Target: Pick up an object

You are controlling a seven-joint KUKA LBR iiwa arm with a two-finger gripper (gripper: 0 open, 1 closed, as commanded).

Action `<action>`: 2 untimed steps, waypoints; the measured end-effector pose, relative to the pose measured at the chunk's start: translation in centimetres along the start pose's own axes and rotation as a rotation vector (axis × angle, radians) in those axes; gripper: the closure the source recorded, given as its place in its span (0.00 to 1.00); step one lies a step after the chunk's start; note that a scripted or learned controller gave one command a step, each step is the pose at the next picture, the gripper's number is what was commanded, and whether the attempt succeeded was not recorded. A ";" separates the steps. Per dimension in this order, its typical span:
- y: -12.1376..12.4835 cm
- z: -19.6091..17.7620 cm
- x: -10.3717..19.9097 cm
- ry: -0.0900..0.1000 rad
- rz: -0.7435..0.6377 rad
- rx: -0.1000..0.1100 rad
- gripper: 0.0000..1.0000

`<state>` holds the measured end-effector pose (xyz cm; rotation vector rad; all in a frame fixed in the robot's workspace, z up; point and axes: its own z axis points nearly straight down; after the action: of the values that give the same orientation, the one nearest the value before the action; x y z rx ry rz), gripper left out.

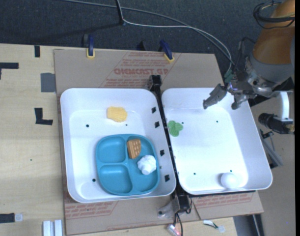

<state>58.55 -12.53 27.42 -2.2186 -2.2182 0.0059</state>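
Note:
My gripper (222,100) hangs over the far right part of the right bin (253,132), fingers spread open with nothing between them. A small green object (175,128) lies at that bin's left wall, well left of the gripper. A white ball (230,180) rests near the same bin's front edge. In the left bin (71,112) a yellow piece (117,113) lies on the floor behind a blue divided tray (110,178). The tray holds a brown waffle-like piece (134,148) and a white lump (147,164).
The two bins meet at a black-clipped divider (162,127) running front to back. Brown cardboard (130,68) lies under the bins, held by blue-yellow clamps at the back. A cable (189,28) runs across the dark floor behind.

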 end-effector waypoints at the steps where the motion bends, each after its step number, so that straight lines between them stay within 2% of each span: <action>1: 0.1 -0.3 0.0 0.000 -0.001 -0.005 0.00; 2: 0.2 6.0 -0.1 0.000 -0.001 0.000 0.00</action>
<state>58.70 -12.64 21.38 -2.2177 -2.2184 0.0060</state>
